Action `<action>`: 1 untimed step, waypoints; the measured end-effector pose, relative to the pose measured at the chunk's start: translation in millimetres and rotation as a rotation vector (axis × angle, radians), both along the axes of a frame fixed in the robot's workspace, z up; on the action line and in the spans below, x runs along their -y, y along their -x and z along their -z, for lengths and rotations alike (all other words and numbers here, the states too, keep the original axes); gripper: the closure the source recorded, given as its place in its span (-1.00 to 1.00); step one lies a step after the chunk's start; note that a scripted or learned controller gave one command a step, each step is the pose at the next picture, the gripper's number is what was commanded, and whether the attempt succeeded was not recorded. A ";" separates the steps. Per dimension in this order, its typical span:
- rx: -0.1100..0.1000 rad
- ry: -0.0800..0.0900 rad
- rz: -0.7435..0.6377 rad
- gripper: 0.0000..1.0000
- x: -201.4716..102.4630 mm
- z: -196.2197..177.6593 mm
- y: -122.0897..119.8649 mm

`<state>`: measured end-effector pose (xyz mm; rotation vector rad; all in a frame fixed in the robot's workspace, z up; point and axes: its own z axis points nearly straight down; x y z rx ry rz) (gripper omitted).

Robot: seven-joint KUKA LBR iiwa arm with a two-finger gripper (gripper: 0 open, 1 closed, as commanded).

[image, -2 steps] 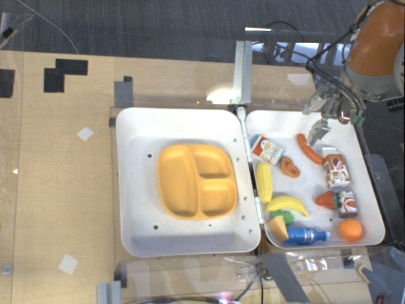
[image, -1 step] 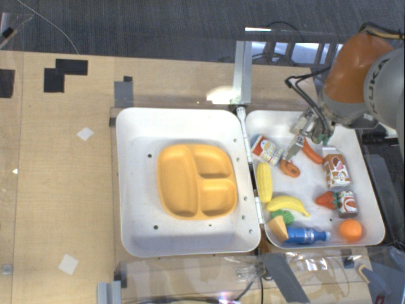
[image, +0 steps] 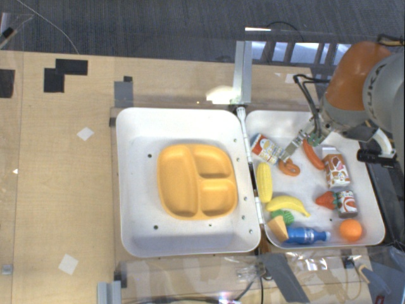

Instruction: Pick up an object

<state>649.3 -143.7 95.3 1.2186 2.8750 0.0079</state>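
This is looking like a robotics lab. A pale wooden counter is carrying two white bins bolted between metal brackets, black marker patches are sitting on its surface, cables are trailing about, and dark carpet is lying beyond.

The big grey arm comes in from three o'clock. Its gripper points down toward eight o'clock, hanging low.
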 end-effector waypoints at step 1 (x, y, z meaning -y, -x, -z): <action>0.005 -0.006 0.276 -1.00 -42.5 0.3 6.9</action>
